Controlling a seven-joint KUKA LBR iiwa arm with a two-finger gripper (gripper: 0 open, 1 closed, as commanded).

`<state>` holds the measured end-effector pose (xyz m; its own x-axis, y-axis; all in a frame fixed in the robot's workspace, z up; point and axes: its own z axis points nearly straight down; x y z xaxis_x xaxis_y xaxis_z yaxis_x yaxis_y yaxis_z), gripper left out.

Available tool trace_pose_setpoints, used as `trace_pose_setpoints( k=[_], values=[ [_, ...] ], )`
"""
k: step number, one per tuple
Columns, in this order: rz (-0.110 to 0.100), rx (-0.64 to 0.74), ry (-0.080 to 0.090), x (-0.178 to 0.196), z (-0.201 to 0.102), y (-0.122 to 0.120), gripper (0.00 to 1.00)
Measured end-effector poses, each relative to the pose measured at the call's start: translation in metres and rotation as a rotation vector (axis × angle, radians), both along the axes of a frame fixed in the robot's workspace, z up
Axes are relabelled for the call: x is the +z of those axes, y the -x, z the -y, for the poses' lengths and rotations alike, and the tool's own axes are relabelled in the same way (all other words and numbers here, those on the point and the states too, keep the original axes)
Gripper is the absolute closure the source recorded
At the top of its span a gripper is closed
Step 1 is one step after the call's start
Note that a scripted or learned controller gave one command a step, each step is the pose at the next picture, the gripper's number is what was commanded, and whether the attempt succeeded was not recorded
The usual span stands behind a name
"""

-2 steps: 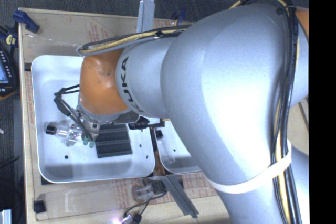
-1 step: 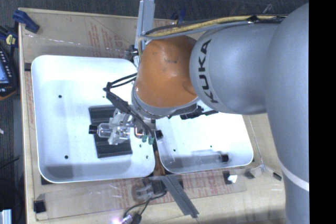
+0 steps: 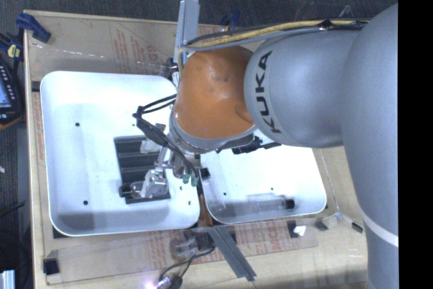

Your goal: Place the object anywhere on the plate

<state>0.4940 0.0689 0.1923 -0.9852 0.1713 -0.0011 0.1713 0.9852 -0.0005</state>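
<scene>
A dark grey ridged plate [image 3: 128, 153] lies flat in the left white bin [image 3: 74, 145], near its middle right. My gripper [image 3: 153, 184] hangs low over the plate's near right corner, reaching in under the orange wrist band [image 3: 210, 98]. Its metal tip covers that corner of the plate. A clear tube-like object with a black end [image 3: 270, 202] lies along the front wall of the right bin [image 3: 311, 179]. I see nothing clearly held at the gripper.
The big grey arm covers most of the right bin and the back right of the bench. Black cables loop from the wrist over the left bin's right side. A metal bracket [image 3: 223, 250] lies on the bench in front of the bins.
</scene>
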Motion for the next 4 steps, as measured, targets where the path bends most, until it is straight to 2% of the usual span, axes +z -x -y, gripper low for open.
trace_pose_setpoints(
  k=[4],
  values=[
    [0.000, 0.000, 0.000, 0.0000, -0.0001, 0.0000, 0.00]
  ],
)
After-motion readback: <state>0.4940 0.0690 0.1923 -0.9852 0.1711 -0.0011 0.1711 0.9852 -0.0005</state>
